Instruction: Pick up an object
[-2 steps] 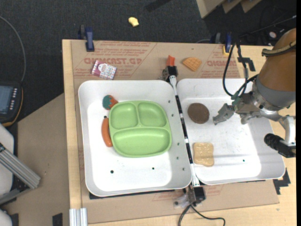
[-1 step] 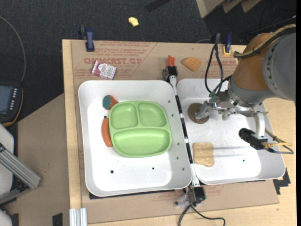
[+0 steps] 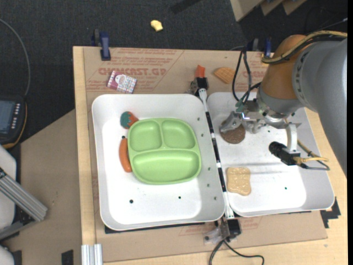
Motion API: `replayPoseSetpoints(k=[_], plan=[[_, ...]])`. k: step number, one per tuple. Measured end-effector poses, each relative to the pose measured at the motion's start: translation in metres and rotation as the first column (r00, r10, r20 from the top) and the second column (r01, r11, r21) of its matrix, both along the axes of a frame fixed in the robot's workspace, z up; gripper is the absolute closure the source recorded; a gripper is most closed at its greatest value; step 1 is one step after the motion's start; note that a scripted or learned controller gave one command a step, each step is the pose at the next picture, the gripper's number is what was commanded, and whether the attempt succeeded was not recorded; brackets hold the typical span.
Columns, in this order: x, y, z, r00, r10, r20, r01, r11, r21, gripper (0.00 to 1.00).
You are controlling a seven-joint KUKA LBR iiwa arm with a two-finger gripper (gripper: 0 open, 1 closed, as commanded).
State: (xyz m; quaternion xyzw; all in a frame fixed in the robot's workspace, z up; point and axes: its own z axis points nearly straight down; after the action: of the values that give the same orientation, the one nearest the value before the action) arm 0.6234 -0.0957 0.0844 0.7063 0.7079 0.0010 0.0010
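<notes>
Jaws: down in the right bin (image 3: 267, 195), right at a brown round cookie (image 3: 233, 135); apart or together, I cannot tell. Same bin: tan biscuit (image 3: 239, 181) near the front. Left bin (image 3: 154, 203): green divided plate (image 3: 164, 150), with an orange piece (image 3: 125, 154) against its left edge.

I see the brown bench (image 3: 165, 65) carrying two white bins side by side, the left bin (image 3: 110, 197) and the right bin (image 3: 276, 197), with a small pink packet (image 3: 121, 81) at far left and a tan biscuit (image 3: 223, 74) at far right.
</notes>
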Motion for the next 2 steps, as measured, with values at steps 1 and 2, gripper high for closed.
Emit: replayPoseSetpoints(k=[1,2], plan=[[0.001,0.0,0.014,1.0,-0.001,0.008,0.001,1.0,-0.001,1.0],[-0.047,0.014,0.104,1.0,-0.003,-0.002,0.003,1.0,0.0,1.0]])
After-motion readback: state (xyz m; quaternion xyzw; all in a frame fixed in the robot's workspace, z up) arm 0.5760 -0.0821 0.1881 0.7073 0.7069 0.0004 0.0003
